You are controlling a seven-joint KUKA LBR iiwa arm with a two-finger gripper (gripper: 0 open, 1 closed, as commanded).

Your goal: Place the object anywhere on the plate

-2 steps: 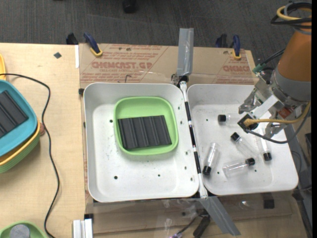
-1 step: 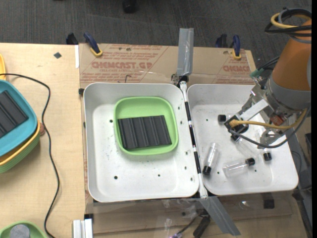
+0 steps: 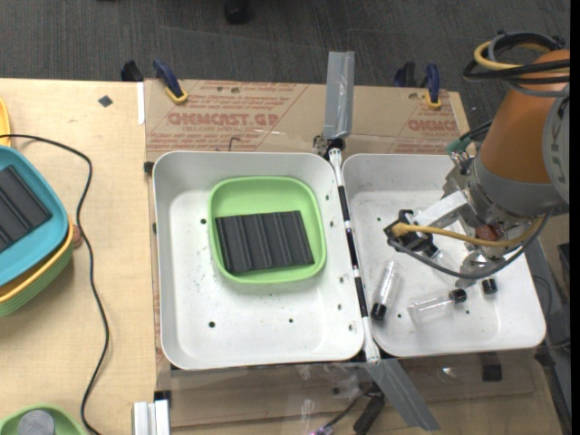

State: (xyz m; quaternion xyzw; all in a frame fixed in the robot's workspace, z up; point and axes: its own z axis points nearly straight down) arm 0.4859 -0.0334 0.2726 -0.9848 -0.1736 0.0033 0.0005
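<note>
A green square plate with a dark ribbed insert sits in the left bin. In the right bin lie two clear tubes with black caps, one near the bin's left wall and one toward the front middle. My gripper hangs low over the right bin, just right of and behind the second tube, partly masked by the wrist and a yellow cable. Nothing visible is held in it.
A black divider runs between the two bins. Cardboard lies behind them with blue clamps. At the far left of the wooden bench stands a teal tray stack with a black cord.
</note>
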